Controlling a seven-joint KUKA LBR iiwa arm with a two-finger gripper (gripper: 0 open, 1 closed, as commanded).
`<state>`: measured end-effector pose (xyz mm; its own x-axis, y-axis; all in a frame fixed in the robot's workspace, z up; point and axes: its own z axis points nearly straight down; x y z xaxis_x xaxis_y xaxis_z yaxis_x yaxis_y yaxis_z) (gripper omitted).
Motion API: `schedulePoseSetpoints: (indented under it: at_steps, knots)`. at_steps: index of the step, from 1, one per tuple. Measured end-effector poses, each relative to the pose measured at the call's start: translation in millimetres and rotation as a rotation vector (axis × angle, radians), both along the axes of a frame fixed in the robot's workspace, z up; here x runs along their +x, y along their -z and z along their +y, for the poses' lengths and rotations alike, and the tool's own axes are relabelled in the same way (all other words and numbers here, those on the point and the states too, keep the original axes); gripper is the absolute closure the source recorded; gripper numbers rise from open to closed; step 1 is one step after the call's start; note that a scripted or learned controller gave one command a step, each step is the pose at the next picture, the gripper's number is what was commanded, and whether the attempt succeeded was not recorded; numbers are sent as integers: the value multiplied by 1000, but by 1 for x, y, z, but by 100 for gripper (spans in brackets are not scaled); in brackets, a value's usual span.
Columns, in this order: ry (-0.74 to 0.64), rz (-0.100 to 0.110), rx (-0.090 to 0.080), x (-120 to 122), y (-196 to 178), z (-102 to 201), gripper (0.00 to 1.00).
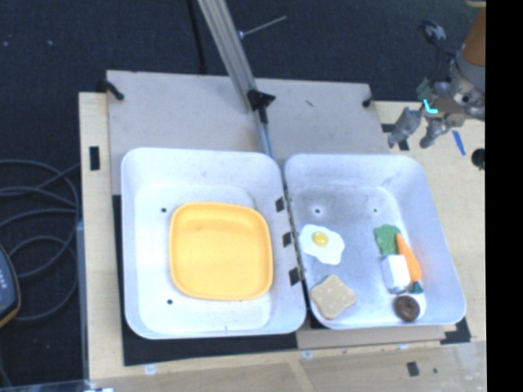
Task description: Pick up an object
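The right bin (359, 178) holds several toy foods. A fried egg (320, 244) lies near its left wall, and a slice of toast (333, 296) sits in front of the egg. By the right wall a carrot (408, 254) with a green top (386, 239) lies beside a white cylinder (396, 272), with a brown round piece (406, 306) at the front corner. My gripper (415, 131) hangs above the bench beyond the bin's far right corner, its two fingers spread apart and nothing between them.
A yellow square plate (221, 250) lies in the left bin (147, 186). A slanted metal pole (233, 51) reaches down to the far edge between the two bins. Cables lie on the floor at the left.
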<state>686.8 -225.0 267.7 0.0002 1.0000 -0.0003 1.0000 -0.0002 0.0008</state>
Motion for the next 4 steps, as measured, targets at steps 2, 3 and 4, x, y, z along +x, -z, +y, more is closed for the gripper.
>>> schedulePoseSetpoints:
  at_steps: [2, 3, 4]
  knots:
    - [0, 3, 0, 0, 42, -1, 0]
    - [0, 5, 0, 1, 104, -1, 0]
    - [0, 4, 0, 1, 146, -1, 0]
